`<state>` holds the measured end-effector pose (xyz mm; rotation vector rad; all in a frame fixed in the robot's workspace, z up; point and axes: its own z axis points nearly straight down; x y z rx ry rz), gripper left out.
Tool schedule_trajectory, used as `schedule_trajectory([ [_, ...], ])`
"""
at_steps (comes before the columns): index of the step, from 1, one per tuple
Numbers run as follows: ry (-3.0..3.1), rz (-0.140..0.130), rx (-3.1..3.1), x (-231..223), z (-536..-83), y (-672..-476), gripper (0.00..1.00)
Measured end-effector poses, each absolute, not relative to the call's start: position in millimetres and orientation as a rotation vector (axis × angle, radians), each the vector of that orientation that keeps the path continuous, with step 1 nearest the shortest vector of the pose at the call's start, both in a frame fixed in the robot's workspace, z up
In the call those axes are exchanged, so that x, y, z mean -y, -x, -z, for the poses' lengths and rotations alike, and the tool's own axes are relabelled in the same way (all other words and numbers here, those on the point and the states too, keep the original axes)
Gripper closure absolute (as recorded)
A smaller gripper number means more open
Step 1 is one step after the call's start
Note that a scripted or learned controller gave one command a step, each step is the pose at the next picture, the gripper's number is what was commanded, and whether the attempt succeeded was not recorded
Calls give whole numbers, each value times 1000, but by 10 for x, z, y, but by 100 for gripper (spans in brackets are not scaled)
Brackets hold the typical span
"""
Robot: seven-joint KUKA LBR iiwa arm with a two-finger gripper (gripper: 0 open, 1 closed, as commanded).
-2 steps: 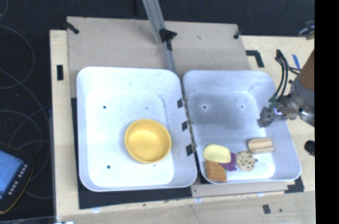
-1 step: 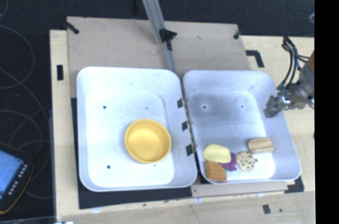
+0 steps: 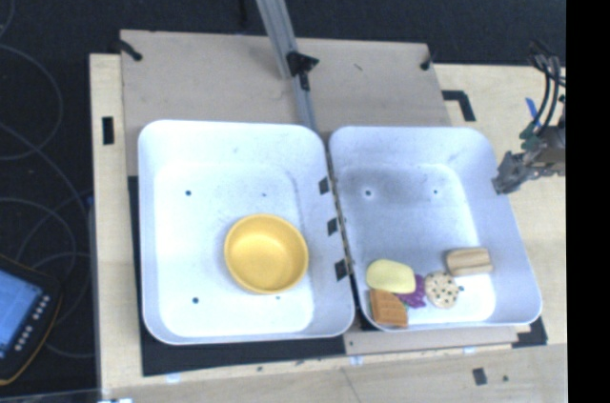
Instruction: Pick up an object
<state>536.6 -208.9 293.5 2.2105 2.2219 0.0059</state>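
Note:
A yellow bowl (image 3: 266, 252) sits upright in the left bin (image 3: 167, 153), toward its front. The right bin (image 3: 381, 153) holds a cluster along its front edge: a pale yellow lemon-shaped piece (image 3: 391, 275), an orange-brown wafer (image 3: 388, 308), a small purple item (image 3: 416, 299), a round speckled cookie (image 3: 441, 291) and a tan wooden block (image 3: 467, 261). My gripper (image 3: 510, 172) hangs at the right bin's right rim, well back from the cluster, with nothing visibly in it.
A grey metal rail (image 3: 272, 6) slants from the top of the view down to the gap between the bins. A tablet (image 3: 19, 315) lies off the bench at lower left. Cables trail over the dark floor at left.

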Motion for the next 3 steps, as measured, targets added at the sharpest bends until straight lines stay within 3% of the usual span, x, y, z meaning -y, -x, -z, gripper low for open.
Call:
schedule_trajectory([
  [3,-2215,-1,-2228,600,-2825,-5536,100],
])
